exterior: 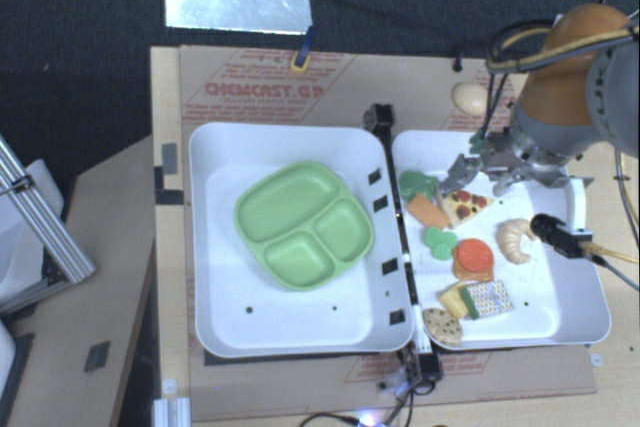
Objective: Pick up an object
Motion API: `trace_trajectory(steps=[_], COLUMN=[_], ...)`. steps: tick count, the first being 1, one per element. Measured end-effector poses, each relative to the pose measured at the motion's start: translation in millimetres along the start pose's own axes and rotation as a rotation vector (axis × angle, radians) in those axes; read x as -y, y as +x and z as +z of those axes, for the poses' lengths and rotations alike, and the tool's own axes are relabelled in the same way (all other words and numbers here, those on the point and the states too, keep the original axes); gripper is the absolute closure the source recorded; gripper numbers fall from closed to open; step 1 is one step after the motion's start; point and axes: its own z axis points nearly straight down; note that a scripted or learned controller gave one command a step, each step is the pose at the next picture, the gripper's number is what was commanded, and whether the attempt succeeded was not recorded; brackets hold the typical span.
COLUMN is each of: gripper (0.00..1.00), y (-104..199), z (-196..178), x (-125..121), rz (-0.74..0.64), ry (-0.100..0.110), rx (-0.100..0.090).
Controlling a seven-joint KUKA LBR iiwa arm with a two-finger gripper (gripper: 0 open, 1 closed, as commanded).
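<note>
White right bin (570, 315): jaws (478, 172) above pizza slice (467, 204).

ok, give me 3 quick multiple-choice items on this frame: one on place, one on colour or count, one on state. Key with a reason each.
1. Where does the green divided plate lie?
A. left bin
B. right bin
C. on the bench outside both bins

2. What colour is that plate?
A. red
B. light green
C. blue

3. How does the plate sit?
A. flipped upside down
B. standing on edge against a wall
C. flat, compartments facing up

Key:
1 A: it rests on the floor of the left bin, while the toy foods lie in the right bin.
2 B: its whole surface is pale green.
3 C: all three compartments show from above.
</note>
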Motion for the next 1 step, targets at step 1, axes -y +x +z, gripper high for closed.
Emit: trace_trajectory(steps=[1], gripper=[0.00], y=[0.2], z=[-7.5], x=[-2.9], rz=[-0.002], ry=[-0.013], rx=[0.001])
